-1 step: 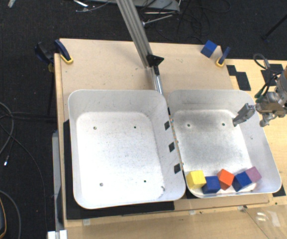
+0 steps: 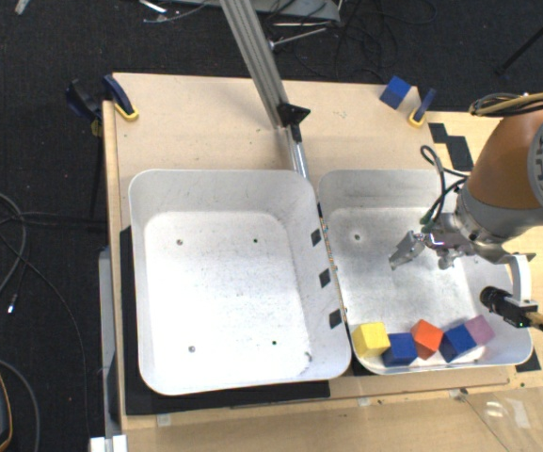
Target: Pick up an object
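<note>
Pincer point(image 2: 425, 250) spread open with nothing between the fingers, poised over the bare middle of the right bin point(image 2: 365, 188). Grey arm point(image 2: 511, 182) entering from the right, orange band above the wrist, bent down and leftward so the fingers point toward the bin's centre. Clustered along the near edge of that bin, well apart from the pincer: yellow block point(image 2: 370, 336), blue block point(image 2: 401, 348) touching it, orange block point(image 2: 427, 336), second blue block point(image 2: 457, 342), and pale purple block point(image 2: 479, 329) at the right end. Left bin point(image 2: 216, 188) alongside, on the same counter point(image 2: 205, 125). Small blue cube point(image 2: 396, 90) resting on the far right of the counter, outside both bins.
</note>
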Action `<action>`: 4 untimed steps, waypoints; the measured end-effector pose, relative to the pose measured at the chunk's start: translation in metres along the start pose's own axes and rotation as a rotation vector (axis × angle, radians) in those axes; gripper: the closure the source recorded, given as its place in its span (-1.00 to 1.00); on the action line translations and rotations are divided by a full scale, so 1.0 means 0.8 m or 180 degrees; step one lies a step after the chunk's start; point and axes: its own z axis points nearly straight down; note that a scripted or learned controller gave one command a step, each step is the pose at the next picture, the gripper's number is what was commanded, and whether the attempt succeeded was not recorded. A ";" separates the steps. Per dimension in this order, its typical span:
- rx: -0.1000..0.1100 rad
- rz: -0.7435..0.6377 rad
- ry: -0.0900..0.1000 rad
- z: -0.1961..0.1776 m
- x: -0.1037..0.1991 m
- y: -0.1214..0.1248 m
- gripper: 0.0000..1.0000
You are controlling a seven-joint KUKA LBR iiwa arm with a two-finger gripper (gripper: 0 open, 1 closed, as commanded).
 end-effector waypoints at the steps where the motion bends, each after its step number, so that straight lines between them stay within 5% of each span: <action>1: -0.0029 0.0012 -0.0011 -0.019 -0.002 0.002 1.00; 2: -0.0028 0.0028 -0.0011 0.038 -0.047 -0.005 1.00; 3: -0.0025 0.0018 -0.0010 0.037 -0.044 -0.004 -1.00; 4: -0.0017 0.0003 -0.0004 0.038 0.008 -0.046 -1.00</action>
